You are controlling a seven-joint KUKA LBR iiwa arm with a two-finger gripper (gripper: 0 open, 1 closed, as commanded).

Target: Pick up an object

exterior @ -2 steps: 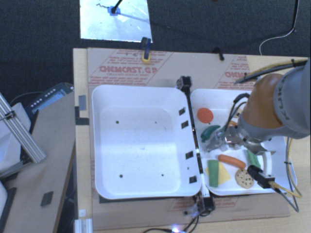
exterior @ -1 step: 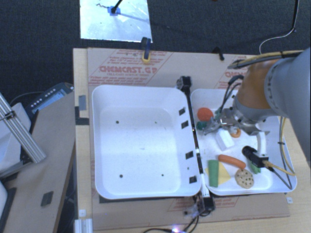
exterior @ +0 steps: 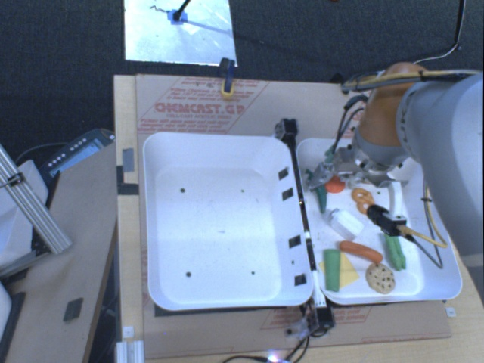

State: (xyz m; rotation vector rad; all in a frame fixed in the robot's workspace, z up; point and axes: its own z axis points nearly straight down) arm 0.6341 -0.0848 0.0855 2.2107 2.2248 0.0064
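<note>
bins: 2 | cookie: 1 | sausage: 1 | pretzel: 1

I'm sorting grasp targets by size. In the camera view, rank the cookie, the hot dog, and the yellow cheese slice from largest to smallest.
1. yellow cheese slice, though a green piece overlaps it
2. hot dog
3. cookie
Hot dog and cookie look close, so their order is unsure.

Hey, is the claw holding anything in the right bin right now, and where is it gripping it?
It cannot be told. The claw sits low at the far left of the right bin, by a red and green item, but the wrist hides any hold.
</note>
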